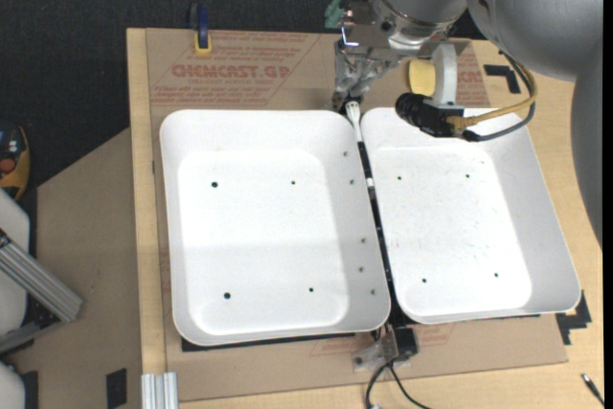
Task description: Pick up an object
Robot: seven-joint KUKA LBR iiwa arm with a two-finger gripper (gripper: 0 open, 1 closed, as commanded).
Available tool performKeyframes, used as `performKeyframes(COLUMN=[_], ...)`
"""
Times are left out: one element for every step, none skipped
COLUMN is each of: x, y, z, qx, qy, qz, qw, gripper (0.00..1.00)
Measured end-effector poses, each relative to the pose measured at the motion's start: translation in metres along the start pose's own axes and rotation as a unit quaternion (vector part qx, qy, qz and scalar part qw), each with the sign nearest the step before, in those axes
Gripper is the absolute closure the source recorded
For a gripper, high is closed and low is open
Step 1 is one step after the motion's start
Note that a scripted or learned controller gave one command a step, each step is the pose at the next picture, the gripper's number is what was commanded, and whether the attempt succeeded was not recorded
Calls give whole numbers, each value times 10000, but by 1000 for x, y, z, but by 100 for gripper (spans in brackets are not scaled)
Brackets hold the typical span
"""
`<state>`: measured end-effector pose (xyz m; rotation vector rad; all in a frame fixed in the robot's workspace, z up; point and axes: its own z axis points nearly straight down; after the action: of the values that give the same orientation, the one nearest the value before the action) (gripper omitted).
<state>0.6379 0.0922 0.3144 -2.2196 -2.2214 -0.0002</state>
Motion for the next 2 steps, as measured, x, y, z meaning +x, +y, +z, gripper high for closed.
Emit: performKeyframes(x=[-12, 19], y=[-13, 30], z=[-18, 18], qx=[-8, -24], qy=[-2, -6], qz=[7, -7], qw=[10000, 10000], gripper=[100, 100])
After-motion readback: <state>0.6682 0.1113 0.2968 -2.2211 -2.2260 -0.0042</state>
